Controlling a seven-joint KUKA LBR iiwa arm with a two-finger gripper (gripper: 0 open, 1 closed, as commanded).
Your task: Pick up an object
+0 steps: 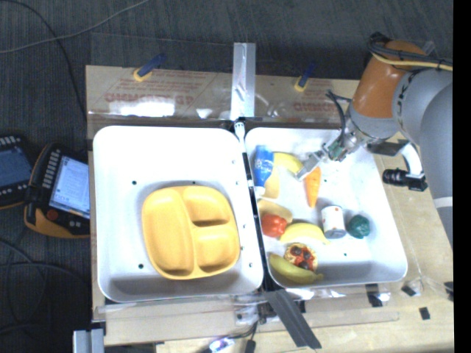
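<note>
1. Worktop [99,98]: a pale board bearing two shallow white bins side by side; red printing runs along its far edge under clear film but is too blurred to read.
2. Arm [383,87]: grey, with an orange band above the wrist, reaching in from the right over the far corner of the right bin.
3. Left bin [118,168]: holds a yellow divided plate [193,230] lying flat near its middle.
4. Right bin [383,234]: holds the candidate objects, clustered toward its left wall.
5. Banana [291,272], at the near edge, with a dark red and black item resting on it.
6. Blue packet [263,165], far left corner; its label cannot be read.
7. Red fruit [273,225], against the left wall.
8. Carrot [313,186], orange and pointing toward the near side, just below the hand.
9. White canister [333,220] with a red band; any lettering is too small to read.
10. Green ball [359,226], just right of the canister.
11. Hand [335,150]: low over the bin's far side, just beside the carrot's thick end; whether it is apart or together cannot be told, and nothing is seen in it.
12. Step, as judged: approach, nothing picked yet. The next move calls for centring over one object, probably the carrot, and descending squarely.
</note>
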